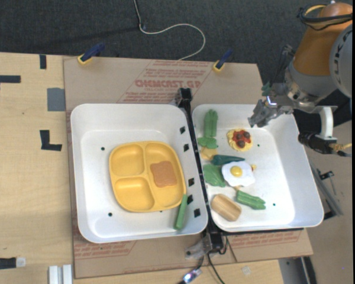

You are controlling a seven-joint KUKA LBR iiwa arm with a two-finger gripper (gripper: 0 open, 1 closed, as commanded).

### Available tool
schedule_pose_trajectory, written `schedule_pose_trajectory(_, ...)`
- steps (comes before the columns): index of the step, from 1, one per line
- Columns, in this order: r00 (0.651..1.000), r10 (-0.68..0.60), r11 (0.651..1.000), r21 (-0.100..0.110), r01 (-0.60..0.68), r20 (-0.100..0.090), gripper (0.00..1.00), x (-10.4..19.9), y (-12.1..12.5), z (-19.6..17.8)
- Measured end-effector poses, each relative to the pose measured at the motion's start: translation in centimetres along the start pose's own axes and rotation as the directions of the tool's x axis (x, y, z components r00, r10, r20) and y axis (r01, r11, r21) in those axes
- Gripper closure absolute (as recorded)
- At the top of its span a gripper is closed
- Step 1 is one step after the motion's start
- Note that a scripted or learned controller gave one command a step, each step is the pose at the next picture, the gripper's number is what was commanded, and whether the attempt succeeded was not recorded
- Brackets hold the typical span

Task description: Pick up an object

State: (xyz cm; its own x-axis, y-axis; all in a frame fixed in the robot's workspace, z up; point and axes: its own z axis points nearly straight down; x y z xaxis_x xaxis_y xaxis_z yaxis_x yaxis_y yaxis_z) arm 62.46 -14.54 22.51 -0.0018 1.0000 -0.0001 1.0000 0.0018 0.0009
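1. Bright and even throughout, lit from overhead with no hard spotlight.
2. Soft, short shadows only: a faint one under the yellow tray (146, 176) and thin ones beside the small food toys in the right bin (296, 176).
3. Nearly blown out on the white walls of the left bin (89, 158), with little surface detail left there.
4. Mild sheen on the orange band (322, 31) of the arm at top right.
5. Moderately sharp overall but coarse and low in resolution; slightly soft at the gripper (259, 116), too blurred to read its fingers.
6. Dark and grainy across the carpet (59, 10) along the top.
7. No noticeable bending at the edges.
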Motion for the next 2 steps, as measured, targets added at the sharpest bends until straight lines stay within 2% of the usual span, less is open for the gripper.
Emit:
schedule_pose_trajectory(1,1.0,-0.002,1.0,0.005,0.002,-0.001,1.0,5.3,-3.0,0.7)
schedule_pose_trajectory(2,1.0,-0.002,1.0,0.006,0.002,-0.001,1.0,9.3,-5.9,1.3)
